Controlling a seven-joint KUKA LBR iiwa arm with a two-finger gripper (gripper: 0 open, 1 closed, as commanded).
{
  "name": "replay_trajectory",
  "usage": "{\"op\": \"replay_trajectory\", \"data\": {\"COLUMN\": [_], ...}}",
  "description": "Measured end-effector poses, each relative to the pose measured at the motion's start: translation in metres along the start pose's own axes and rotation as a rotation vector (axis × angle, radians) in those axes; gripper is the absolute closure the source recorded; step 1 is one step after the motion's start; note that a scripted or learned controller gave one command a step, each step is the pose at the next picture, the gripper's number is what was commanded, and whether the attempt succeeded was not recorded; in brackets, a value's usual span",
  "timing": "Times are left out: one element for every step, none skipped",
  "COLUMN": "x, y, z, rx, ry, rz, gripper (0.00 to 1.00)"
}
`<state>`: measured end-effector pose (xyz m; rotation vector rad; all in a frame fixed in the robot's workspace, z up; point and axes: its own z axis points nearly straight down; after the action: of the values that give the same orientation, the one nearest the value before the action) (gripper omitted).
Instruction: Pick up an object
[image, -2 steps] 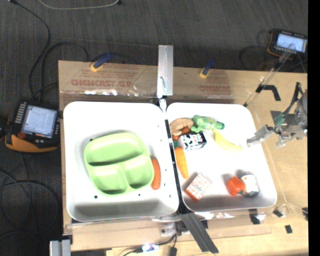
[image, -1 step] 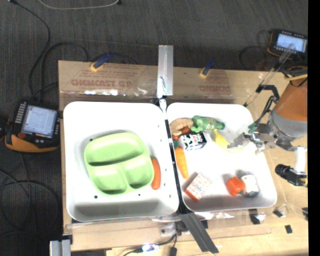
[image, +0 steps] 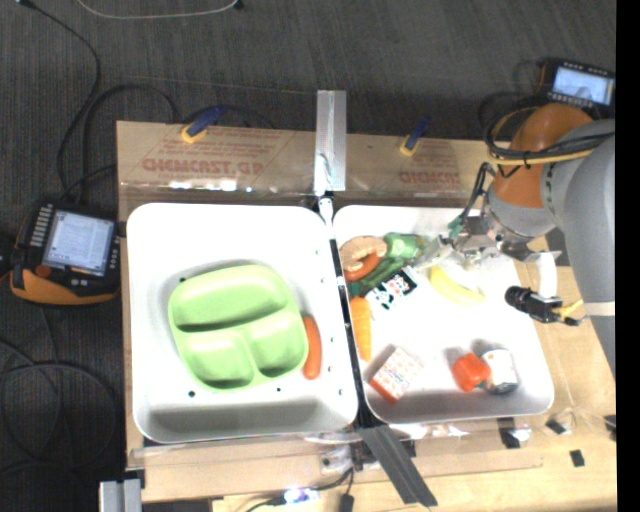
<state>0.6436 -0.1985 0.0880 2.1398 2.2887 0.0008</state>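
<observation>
Yellow banana (image: 456, 287) lying in right bin (image: 535, 400), upper middle, just below gripper (image: 468, 240). Green toy (image: 402, 246) close by on its left. Looks like the reach-down step, nothing held yet. Can't tell if fingers (image: 455, 232) apart or together, too blurry. Next: drop straight onto banana, then squeeze. Back wall of bin v. near gripper, so little room there; more bare floor toward front, btw box (image: 397, 372) & orange-and-grey thing (image: 485, 369).

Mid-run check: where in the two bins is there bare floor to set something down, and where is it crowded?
Bare floor: the middle of the right bin, between the banana, the small carton and the orange-and-white item; also the left bin beside the green tray. Crowded: the right bin's upper left, where the doughnut and carrot cluster near the end effector.
</observation>
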Motion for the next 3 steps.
{"op": "replay_trajectory", "data": {"x": [0.000, 0.111, 0.074], "y": [0.001, 0.004, -0.031], "z": [-0.011, -0.096, -0.003], "rx": [-0.001, 0.006, -0.005], "ry": [-0.005, 0.006, 0.001], "rz": [-0.002, -0.092, 0.017], "gripper": [1.00, 1.00, 1.00]}}
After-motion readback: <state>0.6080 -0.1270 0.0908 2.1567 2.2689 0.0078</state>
